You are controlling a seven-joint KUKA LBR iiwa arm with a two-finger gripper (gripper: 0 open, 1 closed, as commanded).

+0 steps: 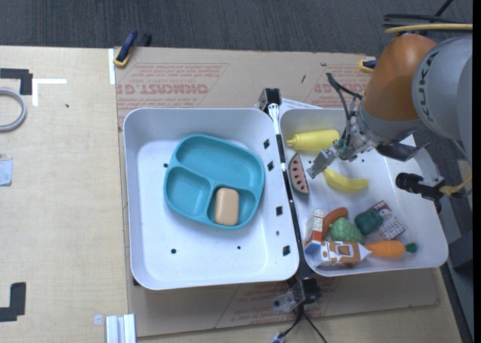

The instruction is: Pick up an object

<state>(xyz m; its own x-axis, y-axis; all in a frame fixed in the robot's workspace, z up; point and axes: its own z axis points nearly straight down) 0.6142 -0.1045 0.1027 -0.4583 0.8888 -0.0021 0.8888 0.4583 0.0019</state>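
Note:
My gripper (328, 159) hangs low in the right bin (421, 206), reaching in from the upper right. It sits between a yellow squeeze bottle (312, 139) just behind it and a banana (346, 180) just in front, with a watermelon slice (299, 174) to its left by the bin wall. I see nothing lifted in it. At the bin's near end lie a carrot (389, 248), a green vegetable (346, 229), a dark green piece (368, 220), a red sausage (334, 217), a small carton (342, 254) and a printed packet (388, 216).
The left bin (150, 244) holds a blue divided plate (203, 176) with a tan bread-like piece (225, 206) in its near compartment. Black clips join the two bins along the middle wall (282, 176). Cardboard lies under both bins.

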